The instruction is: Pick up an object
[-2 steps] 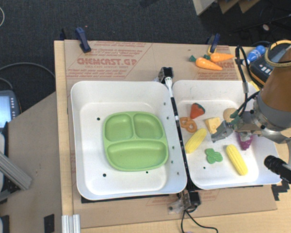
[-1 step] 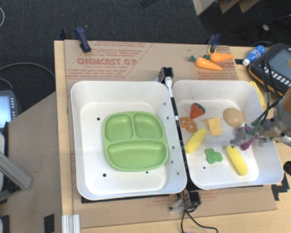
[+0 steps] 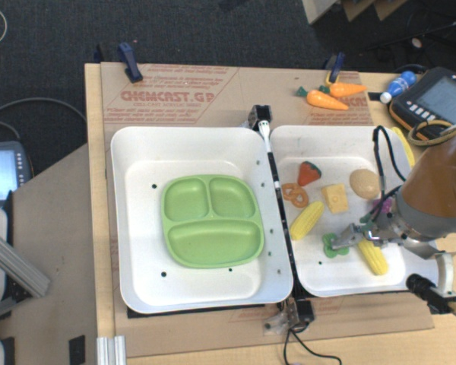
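Gripper [image 3: 355, 234] sits low over the small green plastic toy [image 3: 335, 244] in the right white bin [image 3: 319, 276], can't tell its fingers' state, so I'd center before squeezing.

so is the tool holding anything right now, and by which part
Cannot tell. The tool is low in the right bin, its tip at the green toy beside a corn cob, but no grip shows.

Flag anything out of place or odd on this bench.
Two toy carrots lie on the bare bench top behind the right bin, apart from the other toy foods inside it. The green divided plate sits slightly rotated in the left bin. Nothing looks spilled or damaged.
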{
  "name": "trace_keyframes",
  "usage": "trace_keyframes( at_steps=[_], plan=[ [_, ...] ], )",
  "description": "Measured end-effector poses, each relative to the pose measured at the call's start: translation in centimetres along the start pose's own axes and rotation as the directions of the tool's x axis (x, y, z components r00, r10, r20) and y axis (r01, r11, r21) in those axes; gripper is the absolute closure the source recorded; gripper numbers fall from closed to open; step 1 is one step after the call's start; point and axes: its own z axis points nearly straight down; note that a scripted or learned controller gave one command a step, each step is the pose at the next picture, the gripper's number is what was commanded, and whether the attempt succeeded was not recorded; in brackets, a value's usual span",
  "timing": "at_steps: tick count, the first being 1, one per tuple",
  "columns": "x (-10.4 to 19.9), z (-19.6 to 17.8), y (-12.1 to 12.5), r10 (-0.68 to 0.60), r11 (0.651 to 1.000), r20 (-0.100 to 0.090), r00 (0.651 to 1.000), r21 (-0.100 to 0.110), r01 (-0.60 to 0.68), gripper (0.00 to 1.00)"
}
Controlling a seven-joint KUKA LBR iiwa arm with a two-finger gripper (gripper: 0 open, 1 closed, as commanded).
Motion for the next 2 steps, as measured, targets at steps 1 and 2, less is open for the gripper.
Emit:
trace_keyframes(
  at_steps=[1,2],
  plan=[
    [-0.1,-1.5,0.1,0.0,1.0,0.004,1.0,-0.007,0.0,1.0],
    [7.1,-15.8,2.6,-0.012,1.0,0.004,1.0,-0.021,0.012,1.0]
  ],
)
